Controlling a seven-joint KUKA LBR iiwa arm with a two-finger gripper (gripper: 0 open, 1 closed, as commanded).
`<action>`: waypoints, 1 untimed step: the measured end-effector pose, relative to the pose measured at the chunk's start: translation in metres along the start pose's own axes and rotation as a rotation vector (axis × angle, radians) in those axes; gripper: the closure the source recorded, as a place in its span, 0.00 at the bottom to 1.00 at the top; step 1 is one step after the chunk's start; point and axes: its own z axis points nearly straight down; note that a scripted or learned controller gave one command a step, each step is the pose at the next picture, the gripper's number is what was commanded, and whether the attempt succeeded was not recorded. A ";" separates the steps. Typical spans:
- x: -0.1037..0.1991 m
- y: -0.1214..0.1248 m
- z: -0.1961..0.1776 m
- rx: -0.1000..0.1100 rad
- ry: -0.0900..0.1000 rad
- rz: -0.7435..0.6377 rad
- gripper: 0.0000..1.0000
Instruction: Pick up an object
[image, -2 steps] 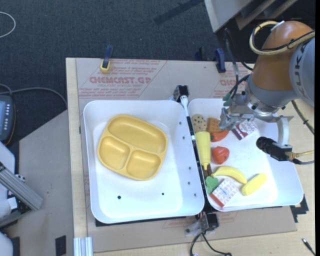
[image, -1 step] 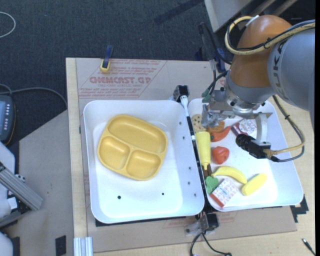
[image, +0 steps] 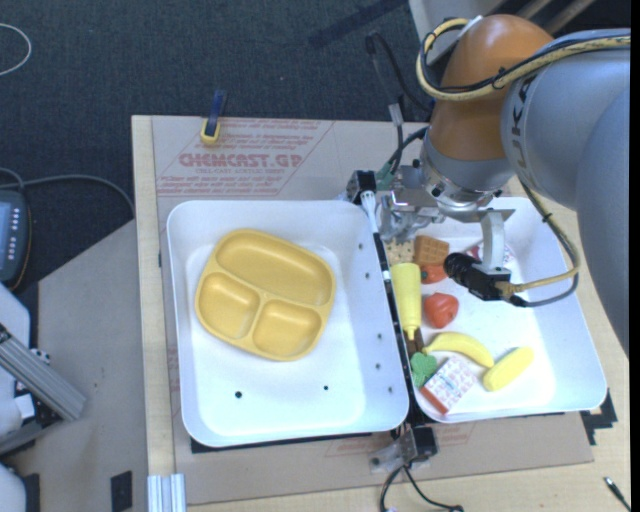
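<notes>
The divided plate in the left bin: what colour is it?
Plain yellow all over; the divided plate shows clearly in the camera view.

Looks like a robotics lab setup, not a home: a big industrial arm (image: 560, 110) over a bench (image: 250, 150) with two white bins (image: 290, 420), toy plastic food, loose cables (image: 60, 190) on grey carpet (image: 100, 60) at 10 o'clock.

The robot arm (image: 570, 110) was big, round and grey, with a shiny orange band (image: 480, 70) near its wrist. Yellow and black cables (image: 545, 285) curled around it. Its end effector (image: 415, 215) was silver metal.
</notes>
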 end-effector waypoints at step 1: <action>-0.007 -0.019 0.000 0.007 -0.001 0.005 1.00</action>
